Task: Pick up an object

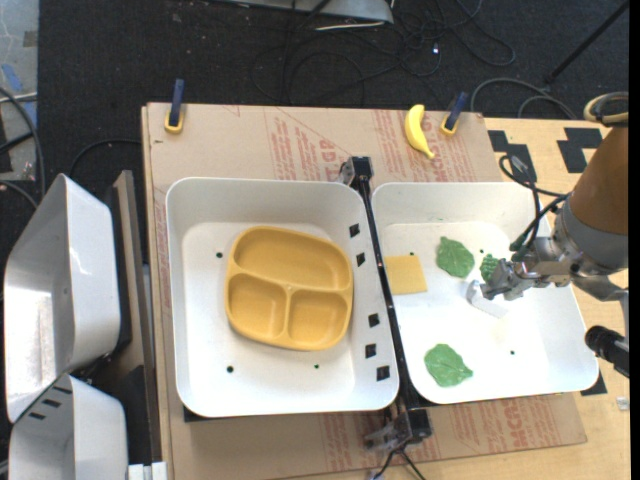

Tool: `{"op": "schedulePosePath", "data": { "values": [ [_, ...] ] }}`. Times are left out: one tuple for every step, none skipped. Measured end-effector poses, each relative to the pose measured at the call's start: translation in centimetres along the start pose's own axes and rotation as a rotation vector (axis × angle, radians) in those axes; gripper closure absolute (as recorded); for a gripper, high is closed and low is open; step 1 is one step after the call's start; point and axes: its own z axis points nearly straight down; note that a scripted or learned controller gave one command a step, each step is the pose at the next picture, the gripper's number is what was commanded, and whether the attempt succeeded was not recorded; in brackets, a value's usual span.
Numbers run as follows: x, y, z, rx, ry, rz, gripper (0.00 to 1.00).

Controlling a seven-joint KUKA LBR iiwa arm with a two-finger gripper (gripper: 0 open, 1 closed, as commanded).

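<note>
Green, leaf-like pieces lie in the right bin (560,368): one leaf (455,258) just right of the yellow square (405,274), another (447,364) below it. Probably light and floppy; pinch mid-body. Pincer (492,286) hovers beside the upper leaf; grip state unclear.

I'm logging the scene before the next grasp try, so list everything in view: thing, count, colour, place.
White bins: 2, white, side by side on the bench.
Divided plate: 1, yellow-orange, in the left bin.
Flat square: 1, yellow, right bin, near its left wall.
Leaf pieces: 2 large, green, right bin, one upper middle, the other near the front; a smaller dark green piece sits by the gripper.
Banana: 1, yellow, on the cardboard behind the right bin.
Clamps: 2, blue and yellow, at the cardboard's back edge.
Arm: 1, grey with an orange band, from the right.
Gripper: 1, over the right bin.
</note>
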Motion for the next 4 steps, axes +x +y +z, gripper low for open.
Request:
{"op": "schedulePosePath", "data": {
  "values": [
    [0.0,0.2,-3.4,0.001,0.0,0.0,1.0],
    [5.7,1.8,-2.0,0.007,0.002,-0.002,1.0],
    [11.1,3.0,-0.7,0.008,0.003,-0.003,1.0],
    [16.2,4.0,0.0,0.005,0.002,-0.003,1.0]
  ]
}}
